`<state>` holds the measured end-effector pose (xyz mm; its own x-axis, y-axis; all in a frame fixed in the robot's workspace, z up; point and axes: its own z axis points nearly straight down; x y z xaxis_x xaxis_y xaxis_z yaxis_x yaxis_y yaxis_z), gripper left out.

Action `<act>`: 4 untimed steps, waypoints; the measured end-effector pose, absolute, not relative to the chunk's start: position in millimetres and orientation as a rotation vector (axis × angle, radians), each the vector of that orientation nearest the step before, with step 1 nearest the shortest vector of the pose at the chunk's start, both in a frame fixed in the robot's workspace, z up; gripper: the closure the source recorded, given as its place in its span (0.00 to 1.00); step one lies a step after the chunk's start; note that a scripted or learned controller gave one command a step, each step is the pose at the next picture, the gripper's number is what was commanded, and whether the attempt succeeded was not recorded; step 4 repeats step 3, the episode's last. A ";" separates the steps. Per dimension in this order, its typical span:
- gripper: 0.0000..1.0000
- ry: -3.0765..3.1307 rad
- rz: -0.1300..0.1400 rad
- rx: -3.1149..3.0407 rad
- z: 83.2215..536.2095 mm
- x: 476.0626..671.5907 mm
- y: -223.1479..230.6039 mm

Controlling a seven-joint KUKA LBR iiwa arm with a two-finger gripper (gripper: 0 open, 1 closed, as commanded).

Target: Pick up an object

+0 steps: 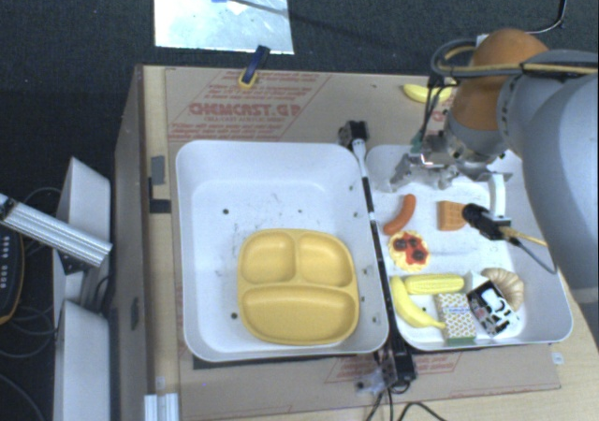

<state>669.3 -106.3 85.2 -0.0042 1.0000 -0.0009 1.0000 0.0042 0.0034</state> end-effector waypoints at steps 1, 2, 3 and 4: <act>0.00 2.223 0.001 2.219 84.5 629.7 -85.4; 1.00 2.222 0.004 2.217 95.3 630.6 -85.7; 1.00 2.225 0.006 2.215 185.7 612.2 -22.3; 1.00 2.225 0.006 2.215 185.7 612.2 -22.3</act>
